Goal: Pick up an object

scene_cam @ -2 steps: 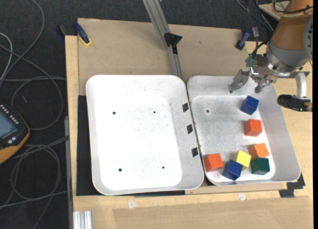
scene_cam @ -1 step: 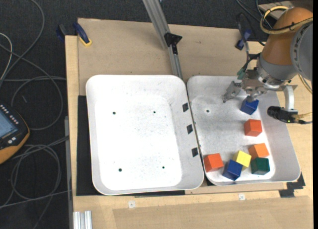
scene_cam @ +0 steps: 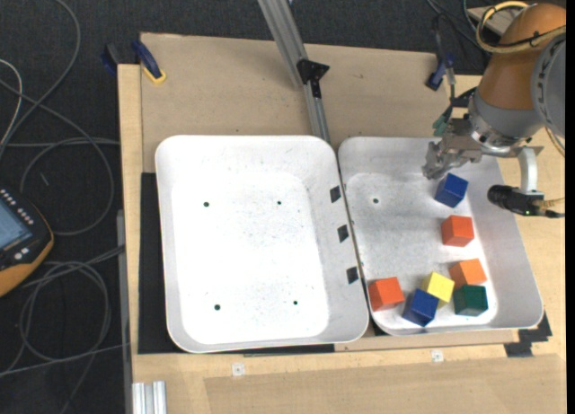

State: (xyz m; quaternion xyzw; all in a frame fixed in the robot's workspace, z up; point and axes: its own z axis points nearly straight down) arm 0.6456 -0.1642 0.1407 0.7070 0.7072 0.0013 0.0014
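wooden bench [scene_cam: 225, 89], 2 white bins [scene_cam: 180, 224]

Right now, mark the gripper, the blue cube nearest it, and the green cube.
gripper [scene_cam: 440, 166]: camera view, midway between its fingertips.
blue cube nearest the gripper [scene_cam: 452, 190]: camera view, on its top face.
green cube [scene_cam: 471, 299]: camera view, on its top face, near the right bin's front edge.

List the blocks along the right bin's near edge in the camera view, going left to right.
Orange block → blue block → yellow block → green block. A second orange block sits just behind the green one, so I leave it out of the order.
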